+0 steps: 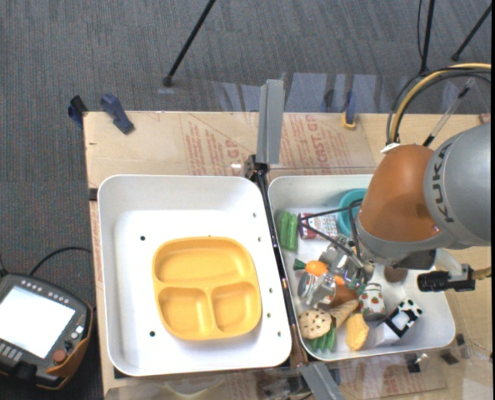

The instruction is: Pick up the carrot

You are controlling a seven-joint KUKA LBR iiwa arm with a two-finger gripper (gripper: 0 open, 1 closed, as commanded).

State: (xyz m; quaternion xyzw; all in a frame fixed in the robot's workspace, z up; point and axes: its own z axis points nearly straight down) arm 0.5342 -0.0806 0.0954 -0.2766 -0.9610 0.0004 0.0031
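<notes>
Orange carrot (316,267) just at 9 o'clock of jaws (335,277); we cannot tell their opening. Risk: crowded right bin (444,323), cookie (315,323) near, wrong item snagged.

Glossy yellow plastic tray (206,287); smooth white bins (114,223); matt cardboard bench (172,144).

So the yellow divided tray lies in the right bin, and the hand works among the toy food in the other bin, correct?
Not quite: in the camera view the yellow divided tray lies in the left bin. The hand works among the toy food in the right bin.
</notes>
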